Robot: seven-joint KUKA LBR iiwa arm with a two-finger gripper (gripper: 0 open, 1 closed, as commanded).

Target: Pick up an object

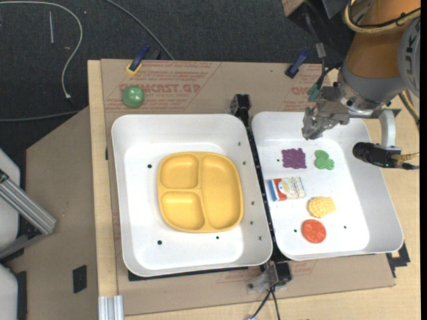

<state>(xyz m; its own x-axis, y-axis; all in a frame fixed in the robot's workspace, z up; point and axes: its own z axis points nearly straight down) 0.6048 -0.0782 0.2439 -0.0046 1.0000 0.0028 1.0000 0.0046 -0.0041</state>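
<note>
My gripper [312, 133] hangs over the far part of the right bin [380, 199], just above and behind the purple grape bunch [293, 158] and the green broccoli piece [323, 160]. Nothing shows between its fingers. Nearer the front lie a small white carton with red and blue print [286, 189], a yellow corn piece [321, 207] and a red tomato [313, 231].
The left bin [133, 179] holds a yellow divided plate [199, 191]. A green ball [133, 97] rests on the cardboard behind the left bin. Blue clamps [138, 60] hold the cardboard's far edge.
</note>
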